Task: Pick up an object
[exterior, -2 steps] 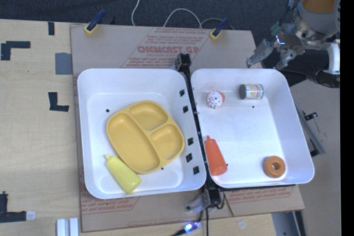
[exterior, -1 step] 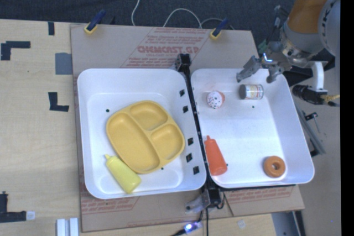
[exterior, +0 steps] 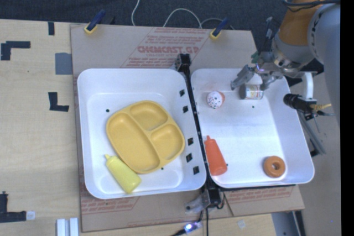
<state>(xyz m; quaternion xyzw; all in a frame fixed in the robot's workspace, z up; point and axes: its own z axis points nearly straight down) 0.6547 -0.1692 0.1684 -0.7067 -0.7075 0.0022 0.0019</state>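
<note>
Cardboard covered the surface (exterior: 166, 50) under two white bins. Right bin (exterior: 287, 119) held a small pale jar-like object (exterior: 253, 92) at its far edge, a speckled white ball (exterior: 215, 99), an orange bottle (exterior: 215, 156) and a brown doughnut ring (exterior: 274, 166). Left bin (exterior: 88, 119) held a yellow divided plate (exterior: 145, 135) and a yellow bottle (exterior: 123, 173). Hand (exterior: 254, 80) hung over the jar-like object, fingers spread to either side of it, not visibly pinching. Judgement: centre over it, descend fully, then close squarely; the bin wall nearby could foul one finger.
</note>
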